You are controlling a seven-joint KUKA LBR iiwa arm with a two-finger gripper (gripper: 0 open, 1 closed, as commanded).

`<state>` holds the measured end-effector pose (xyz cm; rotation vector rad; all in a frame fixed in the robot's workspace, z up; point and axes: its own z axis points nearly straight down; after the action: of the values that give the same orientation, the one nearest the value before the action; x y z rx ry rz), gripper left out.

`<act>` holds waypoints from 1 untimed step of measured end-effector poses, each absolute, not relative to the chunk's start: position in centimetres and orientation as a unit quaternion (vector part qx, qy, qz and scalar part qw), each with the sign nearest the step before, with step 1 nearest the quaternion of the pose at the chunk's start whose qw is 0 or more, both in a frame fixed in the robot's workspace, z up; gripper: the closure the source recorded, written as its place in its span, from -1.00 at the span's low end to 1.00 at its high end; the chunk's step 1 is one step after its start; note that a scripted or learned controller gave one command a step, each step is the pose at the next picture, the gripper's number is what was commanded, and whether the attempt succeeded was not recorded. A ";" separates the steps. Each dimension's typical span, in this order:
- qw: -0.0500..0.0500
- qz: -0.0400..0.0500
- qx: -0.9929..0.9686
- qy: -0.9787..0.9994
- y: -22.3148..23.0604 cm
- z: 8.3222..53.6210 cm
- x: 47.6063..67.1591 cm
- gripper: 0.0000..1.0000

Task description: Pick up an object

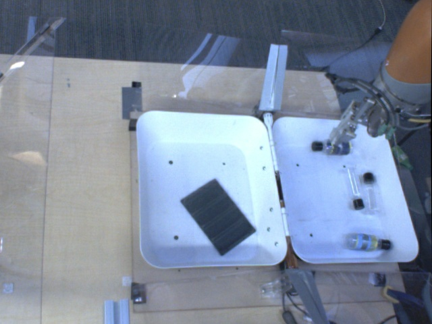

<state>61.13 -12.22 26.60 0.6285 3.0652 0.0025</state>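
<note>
My gripper (339,142) hangs low over the far part of the right bin (317,201), reaching in from the upper right. A small black cap-like piece (316,146) lies just to its left. Something small and bluish sits right at the gripper's tip; I cannot tell whether it is held. Further forward in that bin lie a clear tube (351,179), a small black piece (368,177), another small clear piece with a black end (359,203) and a little bottle with a black cap (368,242). A dark grey flat rectangular pad (218,216) lies in the left bin (155,181).
A grey metal bar (274,79) stands behind the seam between the two bins. Cables (398,123) hang off the wrist over the right bin's far right corner. The wooden bench (67,181) stretches to the left of the bins.
</note>
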 end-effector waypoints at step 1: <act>0.004 0.001 0.220 0.975 -10.3 21.8 65.6 1.00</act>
<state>65.56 -10.26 21.82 0.6896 3.0576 0.0038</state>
